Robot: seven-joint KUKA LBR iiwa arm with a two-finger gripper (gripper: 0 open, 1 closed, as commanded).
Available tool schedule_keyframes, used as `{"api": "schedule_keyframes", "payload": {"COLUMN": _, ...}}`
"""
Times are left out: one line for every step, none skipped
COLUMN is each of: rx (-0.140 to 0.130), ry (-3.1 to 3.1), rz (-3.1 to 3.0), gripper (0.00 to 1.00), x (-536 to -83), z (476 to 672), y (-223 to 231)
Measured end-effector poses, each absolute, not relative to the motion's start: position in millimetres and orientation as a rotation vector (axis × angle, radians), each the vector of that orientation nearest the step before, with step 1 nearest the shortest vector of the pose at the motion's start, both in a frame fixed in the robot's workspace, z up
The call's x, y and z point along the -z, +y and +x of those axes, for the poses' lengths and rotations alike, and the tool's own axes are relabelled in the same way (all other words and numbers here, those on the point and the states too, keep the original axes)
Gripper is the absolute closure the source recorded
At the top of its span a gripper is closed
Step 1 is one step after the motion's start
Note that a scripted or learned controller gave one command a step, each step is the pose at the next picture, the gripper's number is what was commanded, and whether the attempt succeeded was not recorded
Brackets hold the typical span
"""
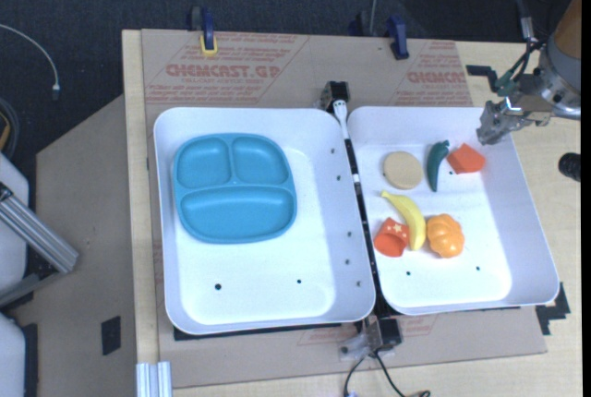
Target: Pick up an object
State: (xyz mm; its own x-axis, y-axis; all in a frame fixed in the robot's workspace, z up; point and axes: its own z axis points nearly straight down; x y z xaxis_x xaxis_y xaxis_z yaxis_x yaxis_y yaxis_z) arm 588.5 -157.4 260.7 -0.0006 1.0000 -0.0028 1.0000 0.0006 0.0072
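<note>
Near in right bin (pixel 526 229): orange pepper (pixel 446 236), banana (pixel 407 215), red pepper (pixel 391 239); gripper (pixel 494 123) hovering over far right rim.

Approach step, by the look of it, nothing gripped yet. Whether open or closed: cannot tell at this size. Nearest candidate: red-orange block (pixel 466 160), lying just left of and nearer than gripper, apart from it; green chili (pixel 435 164) beside that, round tan cookie (pixel 403 169) further left. Next move probably calls for shifting left, then dropping straight down. Blue divided plate (pixel 235 187) alone in left bin (pixel 268 284).
</note>
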Motion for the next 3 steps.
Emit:
{"api": "schedule_keyframes", "payload": {"rx": -0.004, "ry": 2.224, "rz": 2.214, "gripper": 1.00, "x": -264.2, "z": 597.0, "y": -108.4}}
{"api": "schedule_keyframes", "payload": {"rx": 0.000, "ry": 2.227, "rz": 2.217, "gripper": 1.00, "x": -265.6, "z": 597.6, "y": -48.4}}
{"api": "schedule_keyframes", "payload": {"rx": 0.003, "ry": 2.230, "rz": 2.218, "gripper": 1.00, "x": -248.1, "z": 599.0, "y": 9.2}}
